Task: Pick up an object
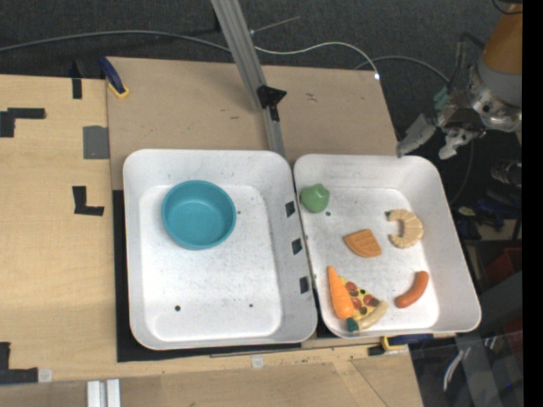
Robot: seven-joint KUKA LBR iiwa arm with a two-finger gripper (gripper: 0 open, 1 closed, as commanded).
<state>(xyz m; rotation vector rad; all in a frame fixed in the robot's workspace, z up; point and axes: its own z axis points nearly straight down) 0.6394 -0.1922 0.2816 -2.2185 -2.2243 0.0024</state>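
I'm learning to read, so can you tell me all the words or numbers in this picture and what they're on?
None: there is no word, number or label to read here.
The blue bowl is plain.
The toy foods, such as the carrot and the sausage, carry no writing.
The black tape pieces on the bench are just shapes, not letters.

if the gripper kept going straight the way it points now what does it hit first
Probably the right bin's top right rim, since the gripper hangs just beyond that corner, pointing down-left. Its height is unclear, so it might clear the rim.
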